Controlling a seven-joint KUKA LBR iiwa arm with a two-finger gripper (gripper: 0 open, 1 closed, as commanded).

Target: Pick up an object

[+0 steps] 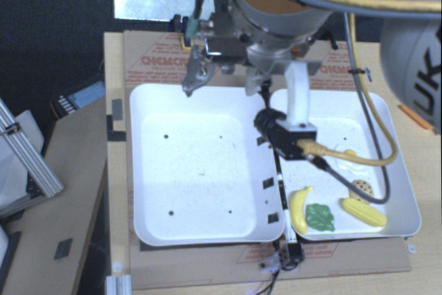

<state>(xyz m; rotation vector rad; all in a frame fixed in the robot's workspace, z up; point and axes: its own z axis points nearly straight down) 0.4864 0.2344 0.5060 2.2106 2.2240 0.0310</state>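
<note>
Seemingly early: end effector (224, 79) high over bins' far edge, grip state unreadable, nothing seen held; banana (299, 209), green piece (320, 217), corn (363, 211) lie unpicked in right bin (404, 207).

Yellow banana (300, 211), green toy (320, 217), corn cob (363, 211), right bin's near end

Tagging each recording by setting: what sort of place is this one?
Likely a robotics lab test bench: two white bins on cardboard, toy food like a banana, and aluminium framing alongside.
</note>
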